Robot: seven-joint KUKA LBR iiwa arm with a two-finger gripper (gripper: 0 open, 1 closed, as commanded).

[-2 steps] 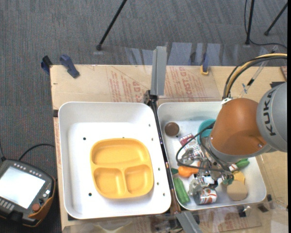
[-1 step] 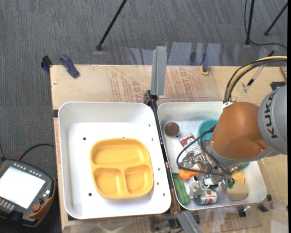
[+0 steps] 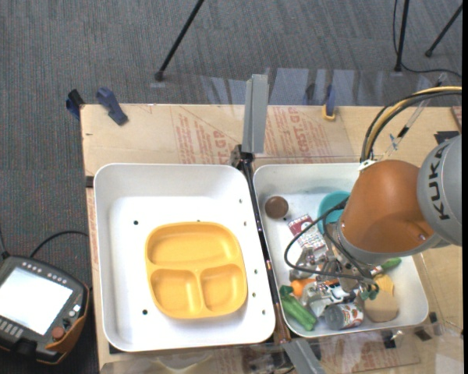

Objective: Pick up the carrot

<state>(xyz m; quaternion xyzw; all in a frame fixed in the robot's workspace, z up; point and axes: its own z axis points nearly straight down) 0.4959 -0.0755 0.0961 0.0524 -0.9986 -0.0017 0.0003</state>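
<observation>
Two white bins sit side by side beneath me. The left bin point(image 3: 117, 209) holds a yellow divided plate point(image 3: 196, 269). The right bin point(image 3: 418, 302) is the crowded one, and my arm comes in over it from the right, the orange band point(image 3: 384, 209) covering much of its middle.

My gripper point(image 3: 337, 280) hangs low at the near end of that bin, wrapped in its own cables. I cannot tell from this angle how my fingers stand, nor whether anything sits between them.

The carrot point(image 3: 298, 287), as I judge it, is the small orange piece just left of my gripper, beside a green vegetable point(image 3: 298, 309) that lies nearer the bin's near left corner. Only a little of it shows.

It is probably a light toy, stiff and smooth, so likely to slip or roll. I would take it across the thicker part, pads square on its sides, clear of the green piece.

Around it lie a tan lump point(image 3: 381, 308), a small can point(image 3: 344, 315) and, farther off, a brown round object point(image 3: 277, 206).
</observation>
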